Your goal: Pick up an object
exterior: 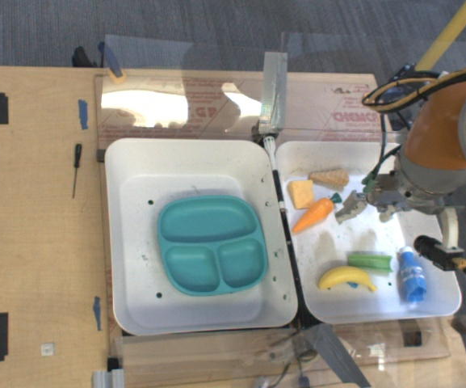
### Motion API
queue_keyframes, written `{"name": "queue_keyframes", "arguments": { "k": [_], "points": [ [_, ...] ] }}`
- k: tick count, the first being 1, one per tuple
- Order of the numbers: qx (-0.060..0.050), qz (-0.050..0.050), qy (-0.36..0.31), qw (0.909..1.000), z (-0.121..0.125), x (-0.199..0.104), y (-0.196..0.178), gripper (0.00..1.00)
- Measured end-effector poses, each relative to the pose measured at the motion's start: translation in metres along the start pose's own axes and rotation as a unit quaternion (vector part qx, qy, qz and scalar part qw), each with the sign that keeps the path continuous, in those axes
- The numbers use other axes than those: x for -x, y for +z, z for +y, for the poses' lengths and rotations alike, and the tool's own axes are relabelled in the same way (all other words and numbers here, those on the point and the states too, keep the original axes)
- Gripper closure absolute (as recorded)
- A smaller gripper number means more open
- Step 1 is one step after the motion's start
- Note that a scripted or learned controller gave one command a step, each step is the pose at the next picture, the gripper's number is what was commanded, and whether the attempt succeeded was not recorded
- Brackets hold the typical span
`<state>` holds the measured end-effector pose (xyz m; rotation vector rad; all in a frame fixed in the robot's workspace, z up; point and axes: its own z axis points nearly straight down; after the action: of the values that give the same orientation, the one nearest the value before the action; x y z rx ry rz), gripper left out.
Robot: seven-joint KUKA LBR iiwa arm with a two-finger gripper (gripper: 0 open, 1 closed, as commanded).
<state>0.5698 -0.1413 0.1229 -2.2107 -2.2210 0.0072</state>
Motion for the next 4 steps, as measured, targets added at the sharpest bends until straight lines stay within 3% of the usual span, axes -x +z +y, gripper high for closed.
{"name": "queue_keyframes", "arguments": {
  "k": [1, 2, 3, 4],
  "points": [
    [0.008, -0.001, 0.014, 0.9999, 0.083, -0.022, 0.034, 0.0],
    [0.006, -0.002, 0.013, 0.9999, 0.082, -0.022, 0.025, 1.0],
    [0.007, -0.002, 0.013, 0.9999, 0.083, -0.022, 0.025, 0.0],
    [0.006, 0.0, 0.111, 0.9938, 0.031, -0.046, 0.036, 0.0]
  ]
}}
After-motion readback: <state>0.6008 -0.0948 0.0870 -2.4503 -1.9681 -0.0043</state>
